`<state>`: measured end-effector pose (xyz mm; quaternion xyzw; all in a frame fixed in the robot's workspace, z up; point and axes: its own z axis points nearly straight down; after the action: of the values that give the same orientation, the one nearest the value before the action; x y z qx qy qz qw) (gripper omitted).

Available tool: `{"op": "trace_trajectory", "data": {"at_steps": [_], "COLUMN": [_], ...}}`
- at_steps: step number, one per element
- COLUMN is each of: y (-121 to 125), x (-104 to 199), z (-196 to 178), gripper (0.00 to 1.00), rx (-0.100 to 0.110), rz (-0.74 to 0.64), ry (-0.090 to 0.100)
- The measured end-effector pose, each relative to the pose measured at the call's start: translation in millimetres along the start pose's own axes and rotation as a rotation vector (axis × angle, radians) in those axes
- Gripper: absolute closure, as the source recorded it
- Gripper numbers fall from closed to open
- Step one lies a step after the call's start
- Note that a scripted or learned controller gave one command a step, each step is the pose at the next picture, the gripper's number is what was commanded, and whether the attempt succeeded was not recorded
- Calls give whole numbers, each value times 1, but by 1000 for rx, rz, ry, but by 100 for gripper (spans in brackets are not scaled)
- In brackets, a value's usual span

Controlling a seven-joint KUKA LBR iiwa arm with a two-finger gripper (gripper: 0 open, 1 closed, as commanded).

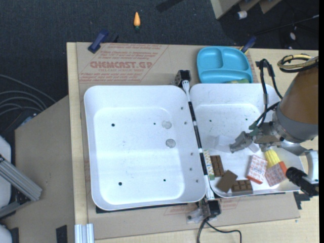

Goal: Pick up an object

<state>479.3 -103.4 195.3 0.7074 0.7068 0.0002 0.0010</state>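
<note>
A brown table [76,135] holds two white bins side by side. The left bin [131,161] sits on the left of the table. Two small grey round spots [168,134] show on its floor, one just above the other. Behind this bin, a small blue thing [98,41] lies at the table's back edge. A little orange thing [136,19] lies on the dark floor past it.

A light blue tray [224,65] lies on the table behind the right bin [223,110]. The things to pick up are all in the front part of the right bin. A brown bar with squares [216,165] lies close to the bin's left wall. A flat brown piece [226,181] lies just in front of it, touching another brown bar [242,186]. To the right is a red and white packet [257,168]. A yellow thing [272,157] lies beside it, and then a second red and white packet [275,174].

The tool [238,146] hangs over the middle of the right bin, above the packets and near them. I cannot tell if it is apart or together. Nothing can be seen held in it. The grey and orange arm [301,100] comes in from the right.
</note>
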Motion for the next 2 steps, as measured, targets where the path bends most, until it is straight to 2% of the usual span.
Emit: {"op": "trace_trajectory", "data": {"at_steps": [1,2], "y": [0,0], "x": [50,1], "z": [11,19], "gripper": [0,0], "rx": [5,4], "rz": [-2,-1], "ry": [3,2]}}
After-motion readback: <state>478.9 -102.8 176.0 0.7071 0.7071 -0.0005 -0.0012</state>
